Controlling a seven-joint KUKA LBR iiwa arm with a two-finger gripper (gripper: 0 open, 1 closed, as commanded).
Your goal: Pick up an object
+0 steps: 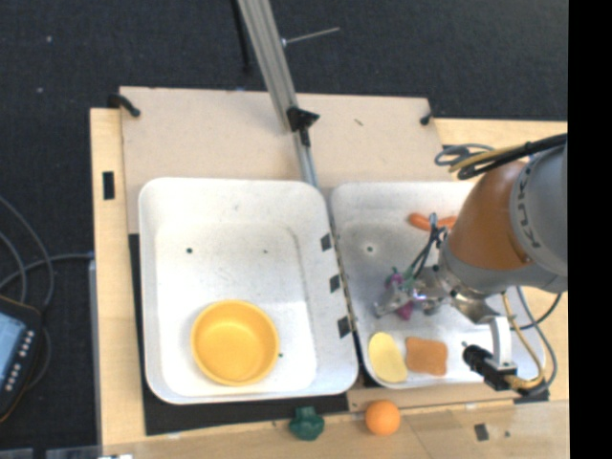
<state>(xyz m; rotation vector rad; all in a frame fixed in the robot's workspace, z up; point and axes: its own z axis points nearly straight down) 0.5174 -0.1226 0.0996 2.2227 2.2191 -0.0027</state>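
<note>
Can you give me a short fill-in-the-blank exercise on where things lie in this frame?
1. The yellow bowl sits in the ____ bin.
2. The orange ball lies ____ both bins, on the bench.
3. Beside the orange ball lies a small ____ object.
4. The orange block lies beside a pale ____ piece in the right bin.

Missing words: left; outside; green; yellow

cam: one, fixed above my bench point(239, 132) | faces down at a slant | range: mid, both bins point(239, 218) whole in frame, floor at top and left | my arm point(507, 223) enters from right
</note>
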